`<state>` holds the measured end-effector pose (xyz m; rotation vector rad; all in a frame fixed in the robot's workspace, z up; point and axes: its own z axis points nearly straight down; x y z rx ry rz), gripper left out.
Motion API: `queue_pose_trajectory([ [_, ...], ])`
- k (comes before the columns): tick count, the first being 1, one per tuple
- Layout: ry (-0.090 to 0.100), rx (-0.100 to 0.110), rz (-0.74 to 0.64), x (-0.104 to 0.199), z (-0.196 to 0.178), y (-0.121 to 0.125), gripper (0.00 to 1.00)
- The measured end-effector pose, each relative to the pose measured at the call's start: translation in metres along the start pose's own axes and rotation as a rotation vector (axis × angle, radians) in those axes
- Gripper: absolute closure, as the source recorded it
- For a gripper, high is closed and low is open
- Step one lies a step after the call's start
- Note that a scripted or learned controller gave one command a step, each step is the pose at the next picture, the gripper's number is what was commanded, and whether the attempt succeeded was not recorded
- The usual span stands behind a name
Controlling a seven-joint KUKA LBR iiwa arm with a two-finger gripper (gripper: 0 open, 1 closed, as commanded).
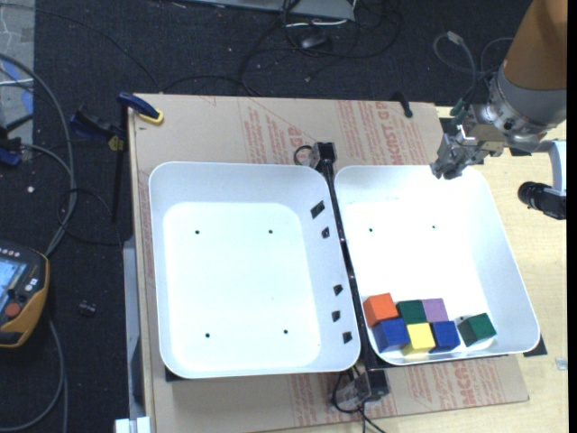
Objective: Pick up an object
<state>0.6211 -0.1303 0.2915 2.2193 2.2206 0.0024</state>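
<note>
Several small cubes lie bunched at the near edge of the right bin [469, 206]: an orange cube [380, 308], a dark green cube [412, 311], a purple cube [435, 309], two blue cubes [390, 333] [444, 334], a yellow cube [420, 336] and a green cube [476, 328]. My gripper [448, 166] hangs over the far right corner of that bin, well away from the cubes. Nothing shows between its fingers.
The left bin [180, 197] sits beside the right one, joined by a black clamp strip [338, 242]. Both rest on a cardboard sheet [270, 133]. Cables and a blue-and-yellow clamp [140, 108] lie at the far left of the bench.
</note>
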Motion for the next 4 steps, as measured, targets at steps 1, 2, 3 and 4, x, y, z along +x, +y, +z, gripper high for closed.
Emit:
queue_pose_trajectory([
  [1, 0.001, 0.002, -0.004, 0.055, 0.001, 0.001, 1.00],
  [2, 0.001, 0.004, -0.003, 0.096, 0.014, 0.002, 1.00],
  [3, 0.002, 0.004, -0.004, 0.154, 0.024, -0.001, 1.00],
  [4, 0.001, 0.005, -0.003, 0.201, 0.045, 0.005, 1.00],
])
